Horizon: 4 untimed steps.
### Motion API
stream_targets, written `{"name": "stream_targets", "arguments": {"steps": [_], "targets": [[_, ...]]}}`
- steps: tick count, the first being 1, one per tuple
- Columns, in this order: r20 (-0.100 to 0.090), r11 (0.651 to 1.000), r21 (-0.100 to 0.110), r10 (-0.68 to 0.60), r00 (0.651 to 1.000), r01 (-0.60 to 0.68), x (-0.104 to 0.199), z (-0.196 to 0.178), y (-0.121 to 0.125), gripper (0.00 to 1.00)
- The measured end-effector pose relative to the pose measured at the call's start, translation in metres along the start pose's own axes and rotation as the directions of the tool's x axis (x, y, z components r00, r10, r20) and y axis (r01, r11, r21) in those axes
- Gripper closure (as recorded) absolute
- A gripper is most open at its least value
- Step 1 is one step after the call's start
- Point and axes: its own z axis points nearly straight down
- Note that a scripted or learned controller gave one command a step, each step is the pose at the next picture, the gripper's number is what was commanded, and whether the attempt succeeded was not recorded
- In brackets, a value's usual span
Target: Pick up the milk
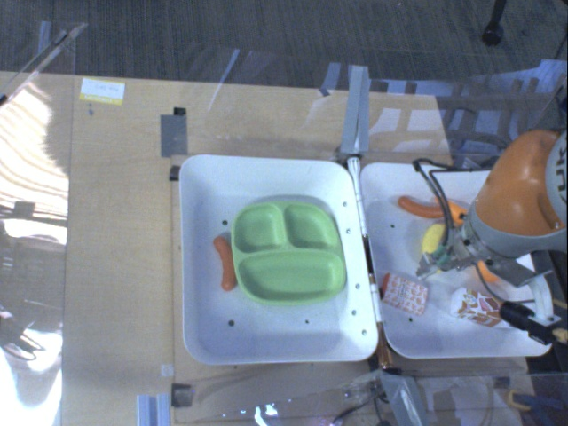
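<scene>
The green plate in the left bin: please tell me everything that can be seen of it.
The green plate is a light green tray with rounded corners that looks like smooth plastic. Raised ridges divide it into three compartments: two smaller ones at the far side and one wide one at the near side. Nothing lies in any of them. It rests flat, about in the middle of the left bin, slightly turned. An orange sausage lies along its left edge, very close or touching; I cannot tell which.
</scene>
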Motion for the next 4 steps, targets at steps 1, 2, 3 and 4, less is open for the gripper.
{"name": "stream_targets", "arguments": {"steps": [1, 2, 3, 4], "targets": [[-0.001, 0.758, -0.006, 0.652, 0.758, -0.652, 0.012, 0.035, 0.055, 1.00], [-0.002, 0.759, -0.008, 0.651, 0.759, -0.651, 0.013, 0.036, 0.056, 0.00], [-0.004, 0.436, -0.008, 0.900, 0.436, -0.900, 0.019, 0.036, 0.057, 0.00], [-0.005, 0.112, -0.005, 0.994, 0.112, -0.994, 0.013, 0.036, -0.012, 0.00]]}}
